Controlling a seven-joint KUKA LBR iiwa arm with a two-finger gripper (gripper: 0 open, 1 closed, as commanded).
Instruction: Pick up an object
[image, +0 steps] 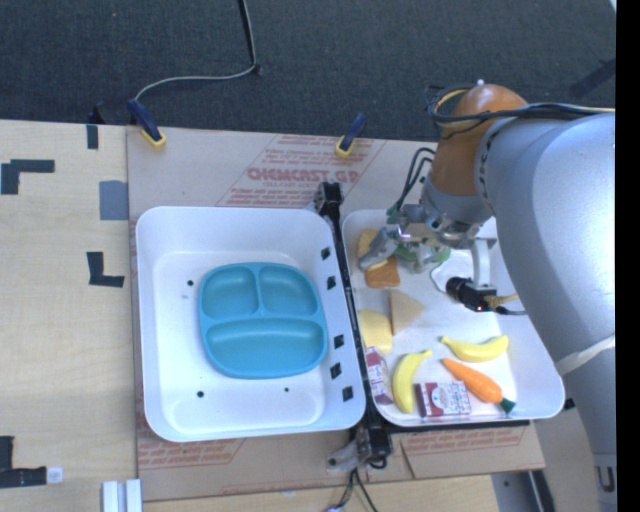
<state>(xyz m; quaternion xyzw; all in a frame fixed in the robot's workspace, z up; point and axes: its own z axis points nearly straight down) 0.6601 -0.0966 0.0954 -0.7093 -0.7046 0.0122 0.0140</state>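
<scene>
Left bin (160, 330): holding a blue divided plate (264, 318) at centre. Right bin (540, 385): gripper (400, 250) down at the 11 o'clock corner, just above a brown food piece (381, 272) lying at its 7 o'clock; jaw state impossible to tell. Toward 6 o'clock: cheese wedge (405, 310), two bananas (408, 378), carrot (474, 382), small carton (442, 400).

Left bin (160, 330): blue divided plate (264, 318) at centre; bare white floor all round it, open from above.
Right bin (535, 385): crowded. Arm (540, 200) overhangs far half. Near half packed: two bananas (408, 378) (478, 348), carrot (474, 381), small carton (441, 400), cheese wedges (392, 318); narrow gaps between.
Black clips (338, 300) line divider between bins.
</scene>
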